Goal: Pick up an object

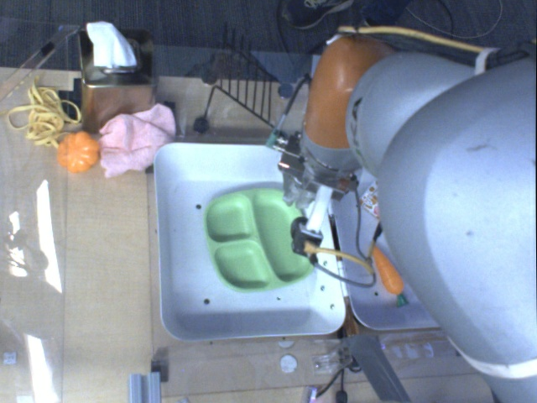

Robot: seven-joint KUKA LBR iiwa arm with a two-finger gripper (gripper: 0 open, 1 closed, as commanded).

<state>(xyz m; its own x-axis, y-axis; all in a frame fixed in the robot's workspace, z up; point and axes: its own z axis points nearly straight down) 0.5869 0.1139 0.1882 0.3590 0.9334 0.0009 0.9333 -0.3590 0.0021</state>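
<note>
A green divided plate (250,239) lies flat in the left white bin (180,250). My gripper (293,193) hangs over the plate's far right corner, low and close to it, with the orange-banded wrist right above. In the right bin (377,309), an orange carrot-shaped thing (388,272) shows beside the arm. A small printed item (369,198) peeks out at that bin's far edge. The grey arm covers most of the right bin.
On the bench to the left of the bins lie a pink cloth (134,137), a small orange pumpkin (78,151) and a coil of yellow cord (40,114). A brown tissue box (113,82) stands behind them.
</note>
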